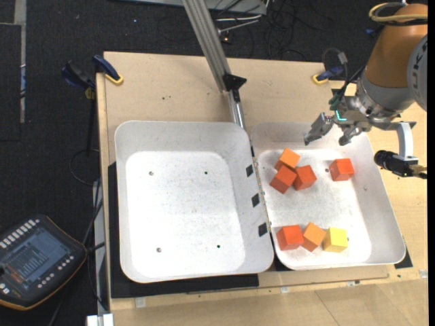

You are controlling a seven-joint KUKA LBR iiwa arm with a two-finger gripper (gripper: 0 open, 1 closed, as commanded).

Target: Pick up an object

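While blocks point(293, 175) lie below, the claw point(332, 132) hangs spread, unladen.

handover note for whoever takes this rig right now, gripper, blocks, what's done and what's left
Gripper: fingers spread open, nothing between them, hanging over the far edge of the right bin.
Blocks, all in the right bin: a cluster of three near the far left, the light orange block touching two red-orange blocks; a lone red-orange block to their right; a near row of red-orange block, light orange block and yellow block.
The left bin sits beside it.
Done: no pick yet.
Left: descend on a block, close, lift. The lone block looks the easiest.
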